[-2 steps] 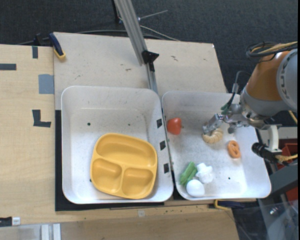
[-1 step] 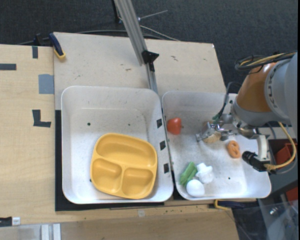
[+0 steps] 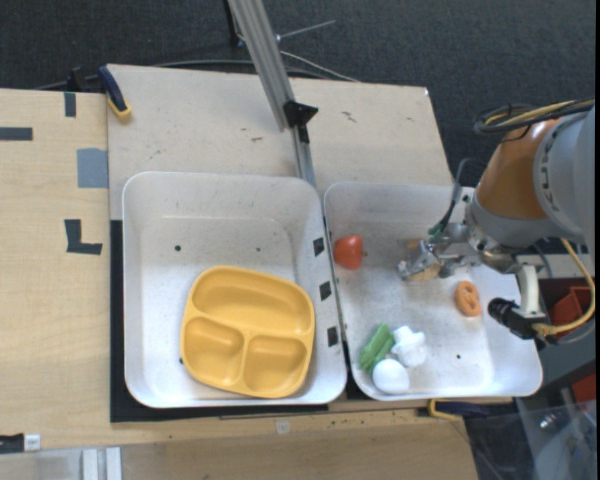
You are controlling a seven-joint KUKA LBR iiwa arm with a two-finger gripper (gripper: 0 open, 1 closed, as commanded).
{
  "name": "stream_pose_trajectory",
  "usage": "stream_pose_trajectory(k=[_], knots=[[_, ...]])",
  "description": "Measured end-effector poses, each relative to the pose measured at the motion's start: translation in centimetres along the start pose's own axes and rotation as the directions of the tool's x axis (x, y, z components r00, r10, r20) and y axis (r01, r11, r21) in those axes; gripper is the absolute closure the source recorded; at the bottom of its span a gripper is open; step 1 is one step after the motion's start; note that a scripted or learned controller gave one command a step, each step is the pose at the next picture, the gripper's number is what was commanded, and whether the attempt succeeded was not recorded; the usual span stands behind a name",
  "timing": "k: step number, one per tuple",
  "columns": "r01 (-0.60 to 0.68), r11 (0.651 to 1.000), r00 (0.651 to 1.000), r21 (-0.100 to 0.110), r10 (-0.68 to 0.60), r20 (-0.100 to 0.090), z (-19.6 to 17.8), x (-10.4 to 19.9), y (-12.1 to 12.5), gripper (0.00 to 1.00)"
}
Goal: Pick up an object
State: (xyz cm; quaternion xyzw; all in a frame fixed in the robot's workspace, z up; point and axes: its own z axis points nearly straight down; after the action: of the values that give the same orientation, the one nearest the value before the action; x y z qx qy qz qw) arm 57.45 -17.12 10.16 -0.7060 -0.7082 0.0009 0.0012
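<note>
**Helper:** Look at the right side of your picture. The grey arm (image 3: 540, 183) comes in from there, with its orange band up high. It bends down into the right bin (image 3: 500, 373). The gripper (image 3: 420, 263) sits low in the middle of that bin, pointing to the left.

**Operator:** Is it holding anything?

**Helper:** You can see nothing between its fingers. The gripper is too small and blurry, so I cannot tell if it is open or shut.

**Operator:** What is near it?

**Helper:** A red ball (image 3: 349, 251) lies to its left, near the bin's left wall, apart from the gripper. A small orange thing (image 3: 467, 298) lies just to its right and a bit lower. Toward the front of the bin you see a green piece (image 3: 376, 346), a white toy (image 3: 410, 343) touching it, and a white egg shape (image 3: 389, 375) just below them. These three are well apart from the gripper.

**Operator:** And the other bin?

**Helper:** The left bin (image 3: 160, 208) has a yellow tray (image 3: 248, 330) with three parts.
</note>
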Motion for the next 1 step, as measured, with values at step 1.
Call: stream_pose_trajectory(k=[1], knots=[[-0.003, 1.0, 1.0, -0.006, 0.003, 0.002, -5.31, -0.65, -0.74, 1.0]])
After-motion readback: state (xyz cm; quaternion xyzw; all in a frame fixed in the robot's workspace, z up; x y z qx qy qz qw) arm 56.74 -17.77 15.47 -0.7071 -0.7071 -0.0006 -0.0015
